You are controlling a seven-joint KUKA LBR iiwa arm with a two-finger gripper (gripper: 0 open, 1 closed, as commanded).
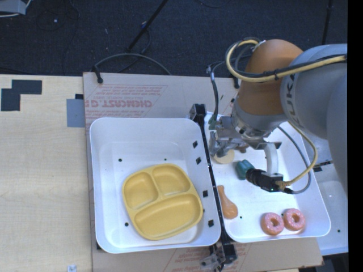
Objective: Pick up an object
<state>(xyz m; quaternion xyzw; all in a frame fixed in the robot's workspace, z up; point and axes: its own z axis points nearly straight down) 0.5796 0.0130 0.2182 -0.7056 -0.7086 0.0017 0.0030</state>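
My gripper (221,149) hangs low in the right bin (317,208), close to its left wall at the far end. A pale cream round object (225,158) lies right under it, partly hidden by the gripper. A small teal object (244,167) sits just to the right of the cream one. Nearer the front, an orange drumstick-shaped toy (228,203) lies by the left wall. Two pink donuts (272,224) (294,219) rest side by side at the front right.
The left bin (108,152) holds a yellow divided plate (163,200). A black divider (205,157) runs between the two bins. The grey arm with its orange band (266,67) covers the far part of the right bin.
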